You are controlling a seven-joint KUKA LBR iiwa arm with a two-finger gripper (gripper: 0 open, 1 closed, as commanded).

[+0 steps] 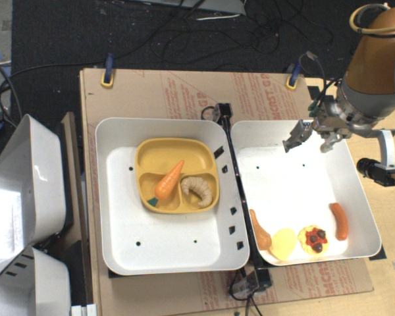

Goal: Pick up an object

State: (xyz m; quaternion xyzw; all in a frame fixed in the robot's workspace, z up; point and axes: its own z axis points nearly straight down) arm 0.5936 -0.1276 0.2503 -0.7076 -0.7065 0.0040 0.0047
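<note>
My gripper (311,141) hangs over the back of the right bin (296,176), its two dark fingers spread apart with nothing between them. Along that bin's front edge lie an orange chicken-leg-shaped toy (259,230), a pale yellow disc (284,242), a small pizza-like toy (314,239) and an orange sausage (341,220). In the left bin (125,242) a yellow divided plate (178,151) holds a carrot (169,180) and a beige shrimp (198,189).
Both bins sit on a cardboard sheet (178,91) clamped at the back by two yellow clamps (107,78). Cables run across the dark floor behind. White containers (23,189) stand at the far left.
</note>
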